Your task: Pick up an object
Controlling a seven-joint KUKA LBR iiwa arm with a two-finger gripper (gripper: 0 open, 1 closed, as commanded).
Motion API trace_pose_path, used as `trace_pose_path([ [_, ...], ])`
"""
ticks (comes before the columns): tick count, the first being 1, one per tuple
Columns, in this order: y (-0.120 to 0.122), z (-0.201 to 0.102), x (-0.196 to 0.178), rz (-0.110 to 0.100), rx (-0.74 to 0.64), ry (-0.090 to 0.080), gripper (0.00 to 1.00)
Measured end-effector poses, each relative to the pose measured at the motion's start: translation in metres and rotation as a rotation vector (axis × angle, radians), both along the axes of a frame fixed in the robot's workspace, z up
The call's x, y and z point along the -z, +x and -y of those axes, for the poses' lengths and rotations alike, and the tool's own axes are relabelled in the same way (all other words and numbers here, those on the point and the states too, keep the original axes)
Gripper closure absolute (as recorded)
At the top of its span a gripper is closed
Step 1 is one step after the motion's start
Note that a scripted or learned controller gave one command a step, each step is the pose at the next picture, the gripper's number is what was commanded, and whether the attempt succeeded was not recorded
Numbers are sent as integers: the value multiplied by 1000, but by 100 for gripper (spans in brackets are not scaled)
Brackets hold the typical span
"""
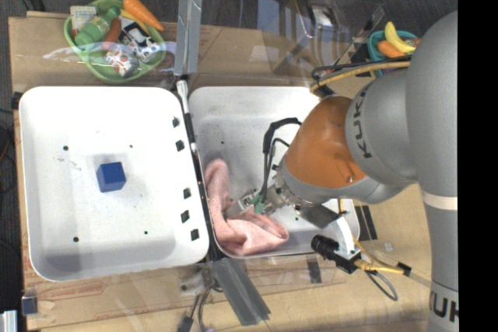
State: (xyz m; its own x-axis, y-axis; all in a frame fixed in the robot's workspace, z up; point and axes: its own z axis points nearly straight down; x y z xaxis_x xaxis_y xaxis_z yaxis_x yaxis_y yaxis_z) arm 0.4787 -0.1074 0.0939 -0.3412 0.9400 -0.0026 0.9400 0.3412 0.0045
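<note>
A pink cloth (233, 218) lies crumpled along the left and front of the right bin (233, 109). My gripper (255, 204) hangs low over the cloth's middle, right at its surface, under the orange wrist band (327, 148). A blue cube (111, 176) rests alone in the left bin (47, 128), far from the gripper. The arm hides the right half of the right bin.
A green bowl (117, 39) of toy food, with an orange carrot on top, sits behind the left bin. More toys (393, 39) lie at the back right. A metal divider (187, 27) runs between the bins. Cables (373, 268) trail near the front right.
</note>
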Motion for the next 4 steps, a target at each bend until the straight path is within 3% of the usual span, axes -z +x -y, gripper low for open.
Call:
trace_pose_path([
  [1, 1, -1, -10, -2, -4, 2, 100],
  [2, 36, -27, -182, -5, -2, 0, 100],
  [3, 70, -34, -129, -13, 194, 2, 100],
  [4, 80, 4, -92, -12, 225, 2, 100],
])
